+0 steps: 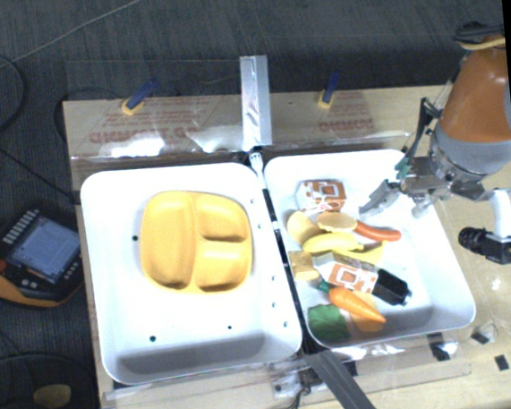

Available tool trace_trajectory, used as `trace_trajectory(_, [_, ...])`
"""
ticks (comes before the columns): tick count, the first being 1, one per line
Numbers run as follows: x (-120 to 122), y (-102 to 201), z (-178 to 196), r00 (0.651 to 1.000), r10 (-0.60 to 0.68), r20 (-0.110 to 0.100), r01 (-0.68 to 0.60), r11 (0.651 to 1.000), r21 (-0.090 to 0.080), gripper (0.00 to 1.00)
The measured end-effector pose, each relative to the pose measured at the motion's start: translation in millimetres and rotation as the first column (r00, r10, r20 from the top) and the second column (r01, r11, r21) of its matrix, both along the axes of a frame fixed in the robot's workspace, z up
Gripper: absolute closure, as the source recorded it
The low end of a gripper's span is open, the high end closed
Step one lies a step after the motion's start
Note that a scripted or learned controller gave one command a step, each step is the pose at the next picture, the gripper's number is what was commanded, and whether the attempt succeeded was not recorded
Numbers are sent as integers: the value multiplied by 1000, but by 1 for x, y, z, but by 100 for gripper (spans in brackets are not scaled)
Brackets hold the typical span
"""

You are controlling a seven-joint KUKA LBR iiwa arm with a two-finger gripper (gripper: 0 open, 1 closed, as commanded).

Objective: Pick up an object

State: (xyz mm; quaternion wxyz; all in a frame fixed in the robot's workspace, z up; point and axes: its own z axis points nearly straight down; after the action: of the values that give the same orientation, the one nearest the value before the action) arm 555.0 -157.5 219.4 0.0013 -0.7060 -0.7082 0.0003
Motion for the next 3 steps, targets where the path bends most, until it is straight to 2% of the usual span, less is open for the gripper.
trace_trajectory(1, [3,39,-107,975,224,1,-224,975,1,0])
trace_trajectory(2, [3,40,-99,975,223,1,-223,975,4,100])
trace_trajectory(3, [3,40,-99,975,223,0,-223,975,4,0])
